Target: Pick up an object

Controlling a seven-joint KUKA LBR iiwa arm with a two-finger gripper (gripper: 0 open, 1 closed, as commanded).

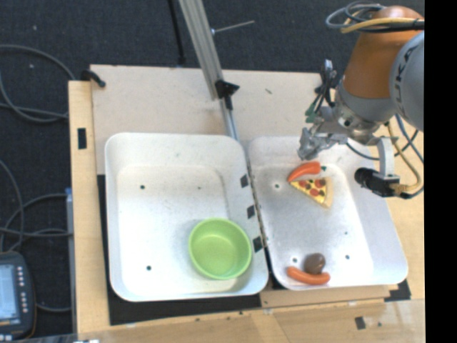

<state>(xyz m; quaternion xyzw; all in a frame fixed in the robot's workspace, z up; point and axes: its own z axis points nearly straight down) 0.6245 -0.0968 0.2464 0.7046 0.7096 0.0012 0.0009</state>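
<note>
Going left to right from the pizza slice (315, 189): we've got a green bowl (220, 247) far off to its left in the other bin. The slice's point aims down-right. The gripper (311, 146) hangs just above its top-left edge, so we'd drop nearly straight down. Can't tell the grip state.

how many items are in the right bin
4: a pizza slice and an orange-red piece at the back, a brown lump and a sausage at the front.
</note>
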